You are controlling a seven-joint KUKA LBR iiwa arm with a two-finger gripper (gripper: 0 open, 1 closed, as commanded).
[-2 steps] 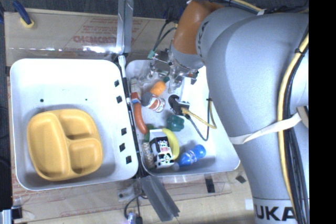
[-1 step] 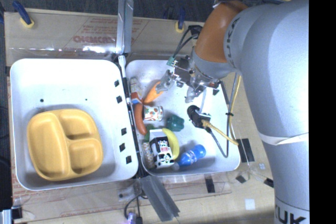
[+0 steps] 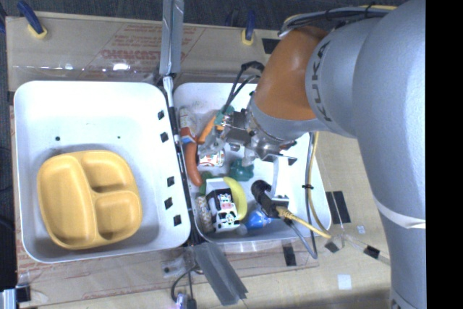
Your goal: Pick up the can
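Near end of the right bin (image 3: 206, 94): a black-and-white patterned carton (image 3: 226, 210) stands at the bin's near wall. A yellow banana (image 3: 237, 190) curves just behind it, and a small blue object (image 3: 257, 222) lies beside it, towards the bin's outer side.

Middle of the right bin: a teal object (image 3: 242, 171) lies just beyond the banana. An orange-red stick-shaped item (image 3: 192, 159) runs along the bin's inner wall.

The can: you will find what looks most like the can (image 3: 210, 155), a small piece with a red-and-white label, in the middle of the right bin. It sits between the orange-red item and the teal object. It is small and crowded, so treat this identification as likely, not certain.

The gripper (image 3: 235, 135): it is low over the middle of the right bin. It is just beside the can, on the can's outer and far side, and close or touching. Whether it is apart, together, or clamped on anything cannot be told; the wrist and clutter hide it.

The arm (image 3: 340, 76): grey with an orange band, it covers the far and outer part of the right bin.

Beside the right bin: the left bin (image 3: 87, 105) holds a yellow divided tray (image 3: 90, 195).

Step in hand: judged as the approach or grasp at the can. No lift is evident.

Next move: you would want the gripper centred on the can and clear of its neighbours. Then you would need a firm close and a straight lift.
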